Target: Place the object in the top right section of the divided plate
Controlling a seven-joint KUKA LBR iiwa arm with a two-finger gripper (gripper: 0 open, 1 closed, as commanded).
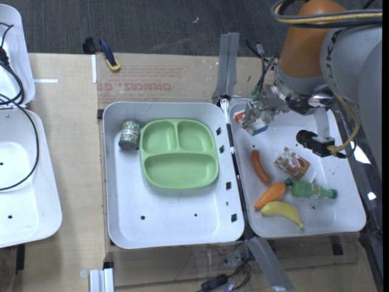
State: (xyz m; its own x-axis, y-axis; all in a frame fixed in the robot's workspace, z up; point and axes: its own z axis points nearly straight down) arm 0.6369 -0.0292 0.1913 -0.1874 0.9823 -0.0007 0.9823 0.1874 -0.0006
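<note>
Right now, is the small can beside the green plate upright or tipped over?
Tipped: the can lies on its side in the left bin, its label wall facing up, left of the divided plate.

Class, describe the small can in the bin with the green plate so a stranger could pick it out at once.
Start at the left bin, the one bearing the green divided plate. Look just off the plate's left edge, near the bin's upper left corner: the small can lies there on its side. It has a green patterned label and is the sole loose item in that bin, while the food items lie in the right bin.
</note>
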